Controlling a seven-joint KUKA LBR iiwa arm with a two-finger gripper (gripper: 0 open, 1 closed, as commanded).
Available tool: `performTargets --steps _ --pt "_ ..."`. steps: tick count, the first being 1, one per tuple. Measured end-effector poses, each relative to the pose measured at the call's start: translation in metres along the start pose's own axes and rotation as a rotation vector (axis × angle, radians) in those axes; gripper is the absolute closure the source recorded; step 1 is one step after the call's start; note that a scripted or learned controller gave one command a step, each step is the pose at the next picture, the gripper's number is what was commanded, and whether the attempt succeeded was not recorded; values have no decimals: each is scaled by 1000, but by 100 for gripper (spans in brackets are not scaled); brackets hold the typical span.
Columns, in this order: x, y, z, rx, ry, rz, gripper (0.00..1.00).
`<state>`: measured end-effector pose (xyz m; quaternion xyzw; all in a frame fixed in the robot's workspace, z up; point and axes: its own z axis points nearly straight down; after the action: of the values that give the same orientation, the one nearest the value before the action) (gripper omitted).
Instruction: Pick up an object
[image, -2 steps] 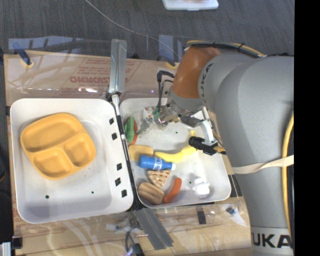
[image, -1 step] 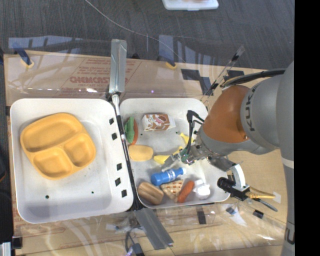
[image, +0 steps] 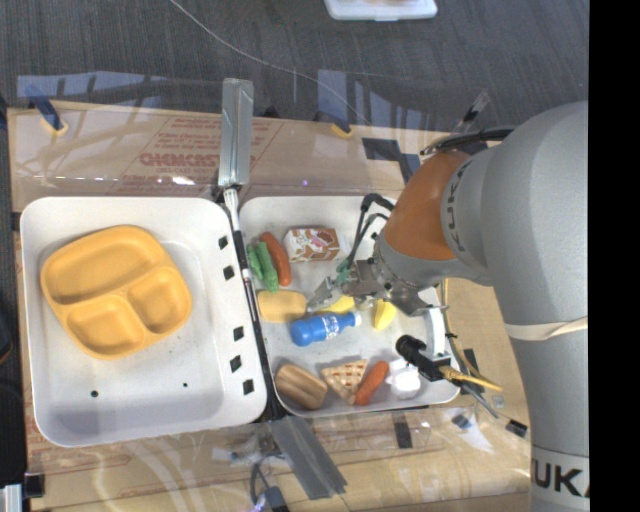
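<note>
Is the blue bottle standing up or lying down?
Lying down. The blue bottle rests on its side in the right bin, its white cap pointing right, just below the claw.

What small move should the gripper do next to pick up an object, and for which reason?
Probably a short descent straight down. The gripper sits low in the right bin, just above the blue bottle and beside a yellow piece. I cannot tell that anything sits between its fingers, so lowering onto the bottle seems the nearest chance of a grasp.
</note>
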<state>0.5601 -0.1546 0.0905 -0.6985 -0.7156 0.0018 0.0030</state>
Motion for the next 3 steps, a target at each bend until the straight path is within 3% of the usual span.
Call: performTargets --steps 1,2,3 --pt "-1 0 -6 6 2 -2 100" --pt "31 35 2 -2 1 330 100" --pt "31 35 2 -2 2 330 0"
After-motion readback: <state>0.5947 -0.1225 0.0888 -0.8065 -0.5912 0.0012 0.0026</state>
